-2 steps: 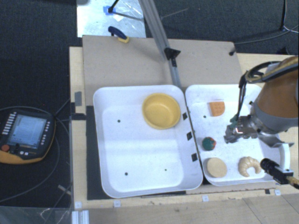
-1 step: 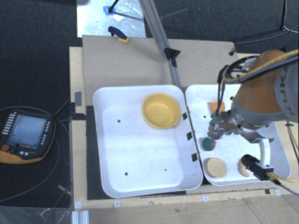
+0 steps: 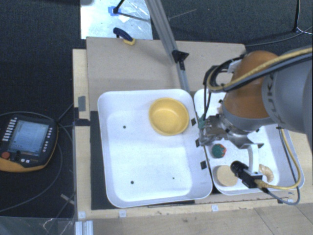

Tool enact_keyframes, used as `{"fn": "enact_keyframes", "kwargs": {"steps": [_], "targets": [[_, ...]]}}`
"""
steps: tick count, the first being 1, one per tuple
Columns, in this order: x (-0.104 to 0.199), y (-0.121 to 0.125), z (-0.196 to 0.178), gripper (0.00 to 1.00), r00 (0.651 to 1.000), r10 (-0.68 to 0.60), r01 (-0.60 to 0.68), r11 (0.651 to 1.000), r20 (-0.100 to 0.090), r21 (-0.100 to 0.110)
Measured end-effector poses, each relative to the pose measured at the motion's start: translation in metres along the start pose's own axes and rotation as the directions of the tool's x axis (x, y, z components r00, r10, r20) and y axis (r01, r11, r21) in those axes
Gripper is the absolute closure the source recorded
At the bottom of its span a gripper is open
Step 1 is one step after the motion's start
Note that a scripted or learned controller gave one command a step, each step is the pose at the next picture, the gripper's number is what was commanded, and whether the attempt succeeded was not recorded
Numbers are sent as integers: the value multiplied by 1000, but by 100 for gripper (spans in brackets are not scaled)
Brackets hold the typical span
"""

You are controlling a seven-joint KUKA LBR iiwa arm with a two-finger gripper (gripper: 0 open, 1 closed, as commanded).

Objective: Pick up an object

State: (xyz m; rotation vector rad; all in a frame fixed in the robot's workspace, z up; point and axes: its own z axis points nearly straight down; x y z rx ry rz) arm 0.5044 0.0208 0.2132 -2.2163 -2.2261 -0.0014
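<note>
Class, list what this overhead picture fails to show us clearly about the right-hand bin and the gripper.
- Gripper: fingers' state hidden under the wrist, camera view.
- Right bin: much of its floor covered by the arm.
- Green-red object: too small to identify.
- Tan disc: partly hidden by a black part.

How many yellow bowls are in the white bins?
1. The yellow bowl sits near the top right corner of the left bin. The arm covers much of the right bin, so another may be hidden.

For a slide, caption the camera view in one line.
Grey arm's gripper hovers above a small green-red ball in the right white bin; round yellow bowl sits left.
</note>
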Motion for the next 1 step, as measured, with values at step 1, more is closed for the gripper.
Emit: {"fn": "enact_keyframes", "kwargs": {"steps": [1], "targets": [[55,-4,-14,100,1000,-1,1,1000,0,-1]]}}
